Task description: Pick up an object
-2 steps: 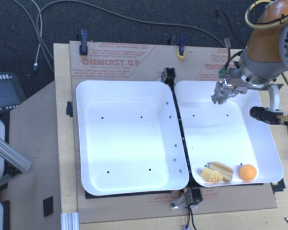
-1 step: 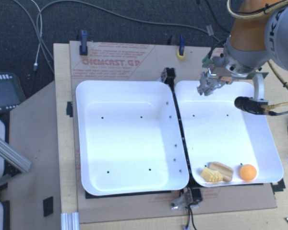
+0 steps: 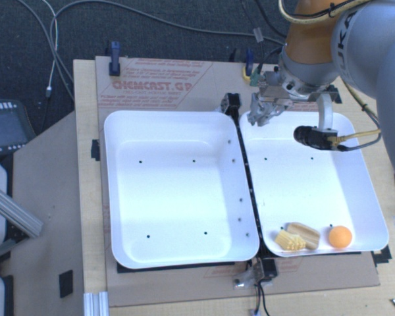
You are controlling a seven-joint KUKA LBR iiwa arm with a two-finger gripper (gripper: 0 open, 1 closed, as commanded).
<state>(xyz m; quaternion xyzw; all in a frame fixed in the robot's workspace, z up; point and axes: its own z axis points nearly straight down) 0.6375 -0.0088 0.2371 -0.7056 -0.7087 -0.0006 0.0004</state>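
Hovering at the right bin's (image 3: 375, 203) far rim, the gripper (image 3: 262, 114) carries nothing I can see; whether it's apart or together, I cannot tell. Its targets huddle well away from it along the near rim: corn piece (image 3: 289, 241), tan block (image 3: 305, 230), orange ball (image 3: 340, 236). Bare floor lies between, open for approach; the rim crowds them.

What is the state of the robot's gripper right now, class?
Two-finger gripper: cannot be told; it hangs above the far edge of the right shallow white bin.
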